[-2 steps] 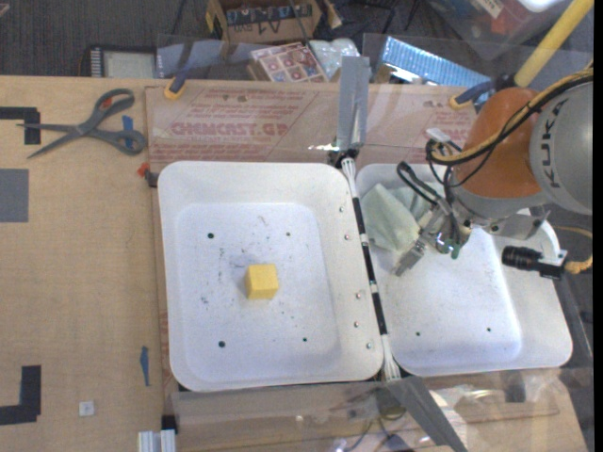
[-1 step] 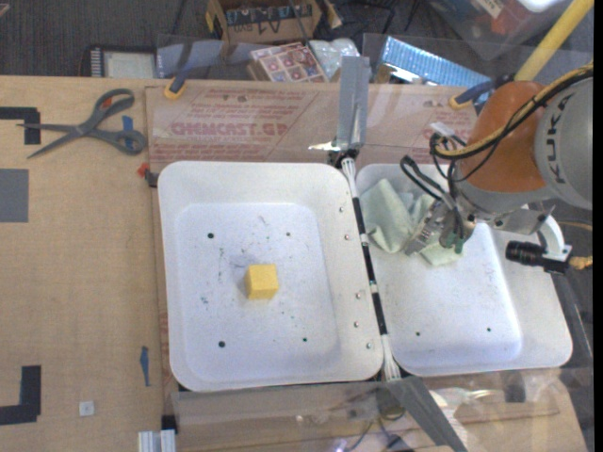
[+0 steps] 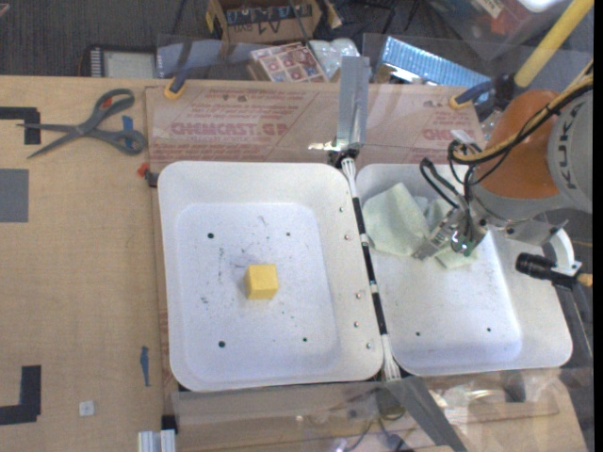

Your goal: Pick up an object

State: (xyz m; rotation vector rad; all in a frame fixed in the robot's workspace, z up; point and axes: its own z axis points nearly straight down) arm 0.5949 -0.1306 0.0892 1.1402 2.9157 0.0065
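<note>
While you watch from above, take the divider (image 3: 363,252) between the bins as your mark: left of it, the yellow cube (image 3: 263,282) sits mid-bin; right of it, the hand (image 3: 450,238) hovers low over pale green cloth (image 3: 396,219), grip state unreadable.

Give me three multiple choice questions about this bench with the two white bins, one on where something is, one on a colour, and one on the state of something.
1. Where is the yellow block?
A. in the left bin
B. in the right bin
C. on the bench by the scissors

2. What colour is the cloth in the right bin?
A. red
B. pale green
C. black

3. How do the scissors lie?
A. blades shut
B. blades spread open
C. standing in a cup

Answers: 1 A, the block sits mid-floor in the left bin. 2 B, the crumpled cloth by the gripper is pale green. 3 B, the blades splay apart on the bench.
</note>
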